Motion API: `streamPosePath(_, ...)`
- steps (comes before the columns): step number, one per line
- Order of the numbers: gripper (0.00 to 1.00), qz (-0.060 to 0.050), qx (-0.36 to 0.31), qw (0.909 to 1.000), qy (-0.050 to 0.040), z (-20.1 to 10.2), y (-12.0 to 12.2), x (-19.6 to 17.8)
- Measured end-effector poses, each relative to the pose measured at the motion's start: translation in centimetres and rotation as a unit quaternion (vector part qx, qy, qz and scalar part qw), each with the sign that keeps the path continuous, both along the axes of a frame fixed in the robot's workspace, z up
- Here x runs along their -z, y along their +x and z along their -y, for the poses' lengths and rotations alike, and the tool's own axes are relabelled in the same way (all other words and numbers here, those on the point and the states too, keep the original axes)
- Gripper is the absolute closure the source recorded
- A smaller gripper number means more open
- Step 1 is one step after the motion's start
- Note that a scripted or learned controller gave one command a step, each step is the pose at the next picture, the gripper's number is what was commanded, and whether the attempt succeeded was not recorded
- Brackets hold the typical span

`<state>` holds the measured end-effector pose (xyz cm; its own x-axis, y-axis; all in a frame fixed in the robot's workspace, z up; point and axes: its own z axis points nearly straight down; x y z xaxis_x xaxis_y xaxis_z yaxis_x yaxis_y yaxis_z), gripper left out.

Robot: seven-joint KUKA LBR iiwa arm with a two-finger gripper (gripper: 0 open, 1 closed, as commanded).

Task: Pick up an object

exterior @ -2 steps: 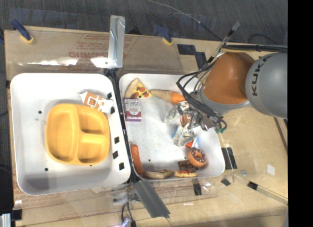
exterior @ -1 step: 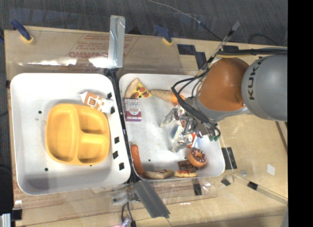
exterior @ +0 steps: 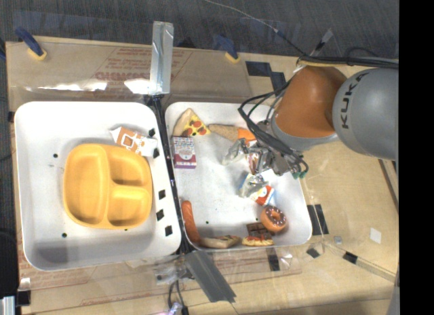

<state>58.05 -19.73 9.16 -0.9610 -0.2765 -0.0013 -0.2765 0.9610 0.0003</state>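
Yellow tray (exterior: 107, 186) sits in the left bin (exterior: 34, 130), while in the right bin (exterior: 210, 191) the gripper (exterior: 261, 161) hangs near the right edge over a small packet (exterior: 261, 190), grasp not visible, so I judge descent and closing come next.

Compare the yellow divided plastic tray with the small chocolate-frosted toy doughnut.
The yellow divided plastic tray lies in the left white bin; the small chocolate-frosted toy doughnut lies in the right white bin. The tray is far larger, squarish and compartmented; the doughnut is round. The tray is plain yellow; the doughnut is brown with specks. Both lie flat, apart from the gripper.
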Motion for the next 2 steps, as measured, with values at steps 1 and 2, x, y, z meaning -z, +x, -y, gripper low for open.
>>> streamPosePath(1,0.00,-0.003,0.039,0.9992,0.0009,-2.4,-3.1,0.2)
streamPosePath(2,0.00,-0.001,0.015,0.9999,0.0009,0.3,-7.9,0.2)
